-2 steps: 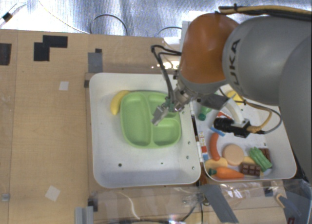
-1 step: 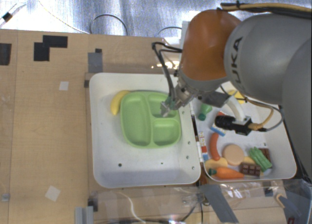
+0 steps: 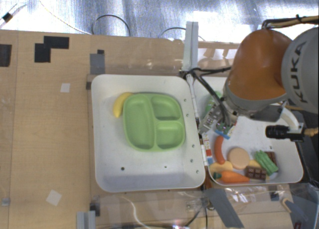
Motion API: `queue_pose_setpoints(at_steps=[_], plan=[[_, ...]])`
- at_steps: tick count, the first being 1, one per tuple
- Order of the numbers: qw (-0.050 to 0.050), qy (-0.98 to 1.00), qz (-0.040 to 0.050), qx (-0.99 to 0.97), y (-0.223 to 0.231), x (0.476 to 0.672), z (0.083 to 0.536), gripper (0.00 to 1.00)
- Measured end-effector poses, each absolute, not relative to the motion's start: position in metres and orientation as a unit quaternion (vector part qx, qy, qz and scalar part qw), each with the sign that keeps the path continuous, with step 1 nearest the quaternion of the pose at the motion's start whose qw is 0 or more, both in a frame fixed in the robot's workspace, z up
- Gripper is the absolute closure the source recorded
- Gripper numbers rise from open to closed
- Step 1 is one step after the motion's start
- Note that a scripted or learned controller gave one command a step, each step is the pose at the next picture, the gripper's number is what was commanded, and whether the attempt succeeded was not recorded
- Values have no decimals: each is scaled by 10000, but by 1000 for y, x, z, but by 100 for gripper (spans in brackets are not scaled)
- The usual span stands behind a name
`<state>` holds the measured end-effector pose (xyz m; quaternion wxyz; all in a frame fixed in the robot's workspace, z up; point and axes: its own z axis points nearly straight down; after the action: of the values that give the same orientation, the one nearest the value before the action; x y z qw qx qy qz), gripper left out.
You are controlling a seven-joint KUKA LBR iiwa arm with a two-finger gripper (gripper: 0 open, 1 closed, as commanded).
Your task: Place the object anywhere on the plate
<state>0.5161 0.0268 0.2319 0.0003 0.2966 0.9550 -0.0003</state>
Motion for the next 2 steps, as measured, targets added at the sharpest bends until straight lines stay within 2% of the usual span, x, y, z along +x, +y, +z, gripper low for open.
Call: queue_pose_setpoints(at_steps=[1, 2], plan=[[0, 9255, 6, 3787, 97, 566, 245, 100], [1, 9250, 0, 3799, 95, 566, 245, 0]])
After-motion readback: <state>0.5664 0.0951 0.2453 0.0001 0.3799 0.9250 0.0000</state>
